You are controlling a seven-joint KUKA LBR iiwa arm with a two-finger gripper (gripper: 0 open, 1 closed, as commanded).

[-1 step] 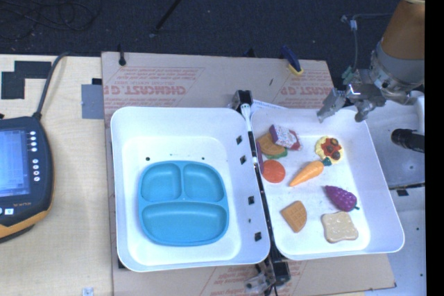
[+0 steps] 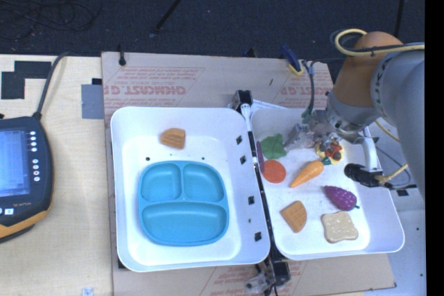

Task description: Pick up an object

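Observation:
My gripper (image 2: 313, 137) hangs low over the far part of the right bin (image 2: 388, 236), just right of a green leafy toy (image 2: 272, 145). A small red-and-yellow thing (image 2: 329, 149) lies right under the wrist; whether it is held is unclear. In front of the gripper lie an orange carrot (image 2: 306, 173) and a red tomato (image 2: 274, 171). Nearer the front are a purple grape bunch (image 2: 340, 197), a toast slice (image 2: 339, 227) and a tan-orange wedge (image 2: 294, 215).
The left bin (image 2: 128, 128) holds a blue divided plate (image 2: 184, 203) and a brown bread piece (image 2: 173, 138) behind it. A black divider rail (image 2: 254, 177) separates the bins. A teach pendant (image 2: 21, 173) sits at the far left on the bench.

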